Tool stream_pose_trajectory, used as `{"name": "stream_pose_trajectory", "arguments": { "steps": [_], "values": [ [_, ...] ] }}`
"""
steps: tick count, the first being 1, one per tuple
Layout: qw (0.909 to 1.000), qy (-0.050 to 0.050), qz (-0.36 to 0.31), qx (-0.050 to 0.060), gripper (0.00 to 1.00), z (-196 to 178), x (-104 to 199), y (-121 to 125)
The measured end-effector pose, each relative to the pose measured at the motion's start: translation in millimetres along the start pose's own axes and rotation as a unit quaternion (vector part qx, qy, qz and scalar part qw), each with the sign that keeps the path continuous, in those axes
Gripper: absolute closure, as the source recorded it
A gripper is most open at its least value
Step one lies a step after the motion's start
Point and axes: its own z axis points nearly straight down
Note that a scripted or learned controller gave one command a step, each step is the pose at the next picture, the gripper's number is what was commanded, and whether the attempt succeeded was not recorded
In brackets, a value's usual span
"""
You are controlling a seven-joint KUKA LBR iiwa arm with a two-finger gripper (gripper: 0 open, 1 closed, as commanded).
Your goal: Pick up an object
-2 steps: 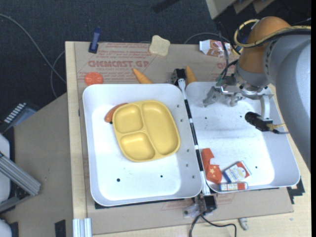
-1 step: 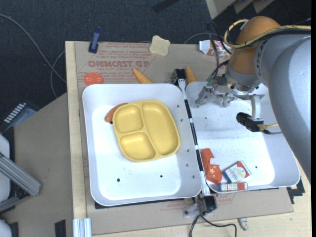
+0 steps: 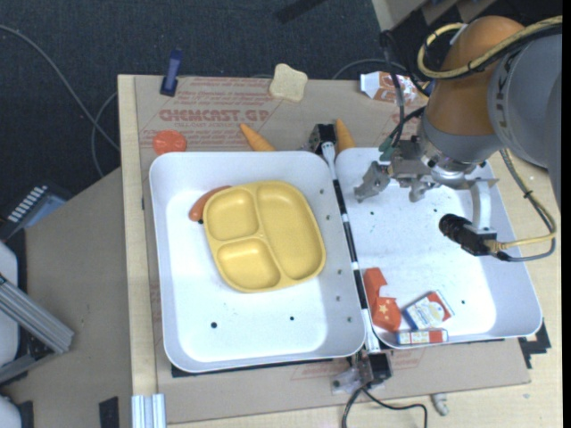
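The grey metal end effector (image 3: 393, 184) hangs open with nothing in it, at 12 o'clock in the right white bin (image 3: 500, 315). The red and white small packets (image 3: 403, 310) lie at 6 o'clock there, well apart, waiting to be picked.

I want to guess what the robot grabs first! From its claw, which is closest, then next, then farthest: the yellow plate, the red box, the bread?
From the gripper:
1. Yellow plate, left bin.
2. Red box, right bin's near-left corner.
3. Bread, on the board behind the bins.

The plate and box are close, though.
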Motion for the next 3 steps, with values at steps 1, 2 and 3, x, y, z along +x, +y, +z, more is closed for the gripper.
{"name": "stream_pose_trajectory", "arguments": {
  "steps": [1, 2, 3],
  "values": [
    [1.0, 0.0, 0.0, 0.001, 0.0, 1, 20, -31],
    [1.0, -0.001, 0.0, -0.001, 0.0, -32, -3, 38],
    [1.0, 0.0, 0.001, 0.002, 0.0, 2, 7, 36]
  ]
}}
